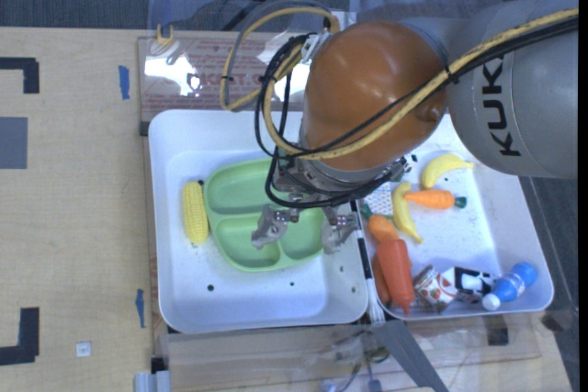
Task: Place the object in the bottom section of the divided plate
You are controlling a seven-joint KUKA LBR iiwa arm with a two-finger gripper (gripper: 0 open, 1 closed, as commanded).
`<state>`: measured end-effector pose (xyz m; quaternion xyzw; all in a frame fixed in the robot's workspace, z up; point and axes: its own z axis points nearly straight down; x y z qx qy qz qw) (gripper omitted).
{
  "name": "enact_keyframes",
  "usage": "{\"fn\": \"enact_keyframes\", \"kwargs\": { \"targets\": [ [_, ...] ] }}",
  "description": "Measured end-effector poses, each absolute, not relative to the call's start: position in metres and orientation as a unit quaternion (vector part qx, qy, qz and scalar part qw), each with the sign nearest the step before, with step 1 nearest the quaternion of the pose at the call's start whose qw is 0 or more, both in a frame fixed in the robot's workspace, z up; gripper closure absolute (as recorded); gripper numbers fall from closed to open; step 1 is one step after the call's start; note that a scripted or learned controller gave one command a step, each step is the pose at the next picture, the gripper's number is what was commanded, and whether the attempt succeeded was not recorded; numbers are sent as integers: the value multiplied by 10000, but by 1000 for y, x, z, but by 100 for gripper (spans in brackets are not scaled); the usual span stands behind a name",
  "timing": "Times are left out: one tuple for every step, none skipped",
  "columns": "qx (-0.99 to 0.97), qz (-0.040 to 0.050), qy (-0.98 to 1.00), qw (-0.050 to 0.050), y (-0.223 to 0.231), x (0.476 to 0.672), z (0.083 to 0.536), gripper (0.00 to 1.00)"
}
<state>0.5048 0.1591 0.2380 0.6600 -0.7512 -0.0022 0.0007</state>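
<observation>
Fingers spread, gripper (303,229) above divided plate (241,197) — nothing held

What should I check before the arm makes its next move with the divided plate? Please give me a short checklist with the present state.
1. Green divided plate lies flat inside the left bin: ok.
2. Bottom section of the plate is free to receive an object: ok, its visible part is bare.
3. Hand is over the plate's bottom section: ok.
4. An object is between the hand's fingers: not ok, nothing shows there.
5. Corn cob is out of the way: ok, it lies beside the plate's left edge.
6. Candidate objects are available: ok, carrot and banana lie in the right bin.
</observation>
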Motion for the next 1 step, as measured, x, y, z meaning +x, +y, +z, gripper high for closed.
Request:
{"fn": "enact_keyframes", "kwargs": {
  "targets": [
    [6601, -21, -7512, 7, 159, 505, 238, 0]
  ]
}}
